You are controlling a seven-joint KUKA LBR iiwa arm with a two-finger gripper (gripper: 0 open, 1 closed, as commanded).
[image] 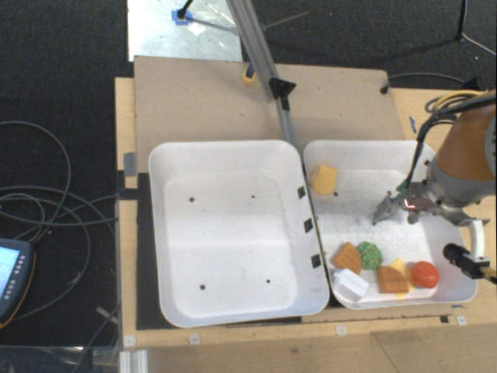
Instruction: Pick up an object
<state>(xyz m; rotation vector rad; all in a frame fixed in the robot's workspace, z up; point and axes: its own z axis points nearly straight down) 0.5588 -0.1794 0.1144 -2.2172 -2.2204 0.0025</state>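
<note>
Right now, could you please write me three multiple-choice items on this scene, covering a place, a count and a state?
1. Where does the yellow block lie?
A. right bin's far left corner
B. left bin
C. on the bench

2. How many items cluster along the right bin's near edge?
A. two
B. three
C. five

3. What is the gripper doing?
A. lifting the red ball
B. hanging over bare bin floor, holding nothing
C. hanging over the left bin

Answers: 1 A, it sits beside the divider. 2 C, two orange pieces, green, white and red ball. 3 B, no item sits beneath the jaws.
</note>
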